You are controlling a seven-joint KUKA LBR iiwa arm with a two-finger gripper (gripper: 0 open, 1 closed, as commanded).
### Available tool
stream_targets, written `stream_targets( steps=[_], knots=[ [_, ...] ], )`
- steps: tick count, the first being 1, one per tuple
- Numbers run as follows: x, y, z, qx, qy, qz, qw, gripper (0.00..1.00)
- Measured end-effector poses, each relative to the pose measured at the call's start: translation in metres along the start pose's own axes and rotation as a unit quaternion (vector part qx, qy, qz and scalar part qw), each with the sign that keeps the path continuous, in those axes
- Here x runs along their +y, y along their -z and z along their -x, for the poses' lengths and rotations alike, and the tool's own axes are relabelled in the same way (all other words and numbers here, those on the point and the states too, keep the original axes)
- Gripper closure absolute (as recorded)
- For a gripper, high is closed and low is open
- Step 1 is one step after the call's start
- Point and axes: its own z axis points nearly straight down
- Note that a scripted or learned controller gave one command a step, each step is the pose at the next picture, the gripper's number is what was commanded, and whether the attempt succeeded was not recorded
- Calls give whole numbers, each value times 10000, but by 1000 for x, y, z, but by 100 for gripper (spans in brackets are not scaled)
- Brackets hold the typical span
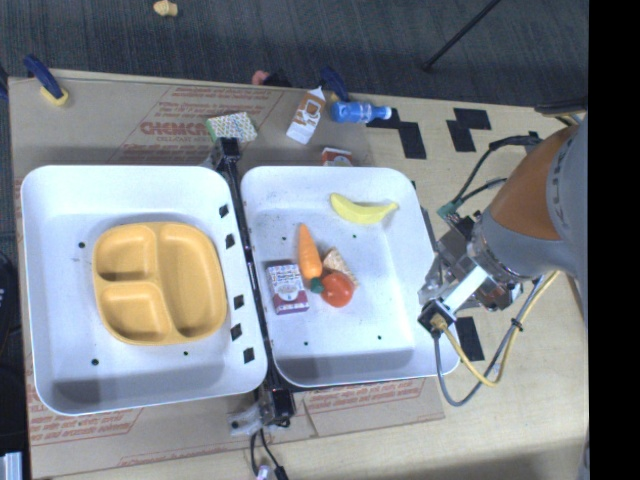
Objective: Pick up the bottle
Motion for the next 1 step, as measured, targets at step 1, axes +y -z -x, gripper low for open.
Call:
stream_targets(
  steps=[1],
  knots=[
    [0,-6,0,6,-1361,14,9907,100]
  ],
)
